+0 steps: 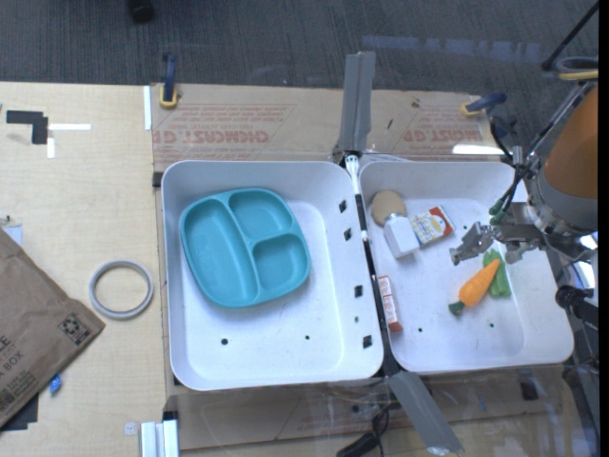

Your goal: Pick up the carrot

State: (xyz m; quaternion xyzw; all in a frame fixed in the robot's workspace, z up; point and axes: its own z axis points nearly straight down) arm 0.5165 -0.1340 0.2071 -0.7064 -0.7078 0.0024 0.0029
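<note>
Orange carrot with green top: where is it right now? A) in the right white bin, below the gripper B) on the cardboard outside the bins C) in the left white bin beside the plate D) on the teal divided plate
A: the orange carrot with green top lies on the floor of the right white bin, just under the gripper; the teal divided plate is in the left white bin.

Left white bin (181, 284), far left of the end effector: a teal three-compartment plastic plate (245, 246). Right white bin (547, 346): a tan rounded object (387, 205), a white block (400, 235), a red-and-white packet (432, 225), all left of it; a green item (497, 276) just below.
</note>
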